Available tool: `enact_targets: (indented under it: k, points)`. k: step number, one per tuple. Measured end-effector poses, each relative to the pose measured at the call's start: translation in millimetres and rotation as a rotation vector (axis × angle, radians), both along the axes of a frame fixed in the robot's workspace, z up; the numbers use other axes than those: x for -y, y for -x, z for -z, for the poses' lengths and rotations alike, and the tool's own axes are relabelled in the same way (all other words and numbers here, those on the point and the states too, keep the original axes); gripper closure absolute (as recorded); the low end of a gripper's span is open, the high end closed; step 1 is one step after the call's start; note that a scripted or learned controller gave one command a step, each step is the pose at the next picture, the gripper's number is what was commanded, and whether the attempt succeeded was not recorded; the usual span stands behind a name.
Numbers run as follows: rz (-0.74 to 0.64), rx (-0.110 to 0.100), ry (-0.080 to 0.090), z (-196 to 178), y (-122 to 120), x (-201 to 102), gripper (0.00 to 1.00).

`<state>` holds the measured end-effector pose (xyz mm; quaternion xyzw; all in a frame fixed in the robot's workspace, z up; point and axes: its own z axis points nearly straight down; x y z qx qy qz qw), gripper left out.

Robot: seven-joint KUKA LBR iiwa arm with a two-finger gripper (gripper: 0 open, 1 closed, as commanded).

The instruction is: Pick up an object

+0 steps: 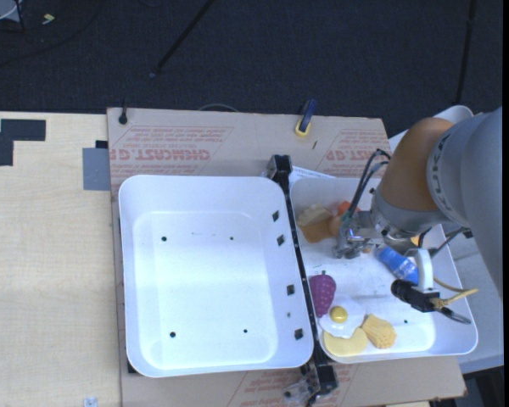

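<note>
I have the gripper (353, 242) low in the right bin (458, 342), near its back edge beside the tan bread-like piece (315, 224), grip state unreadable from here, so I would centre squarely over that piece before closing and lifting.

The arm (471, 172) is thick, rounded and grey. An orange band (411, 172) rings it above the wrist. Thin black cables (369, 176) loop beside it.
</note>
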<state>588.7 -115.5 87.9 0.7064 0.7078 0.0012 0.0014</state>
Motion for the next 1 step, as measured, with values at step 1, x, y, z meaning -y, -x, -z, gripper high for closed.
enact_targets:
  k: [1]
  points:
    - [0.001, -0.002, -0.002, -86.9, 47.5, -20.1, 1.0]
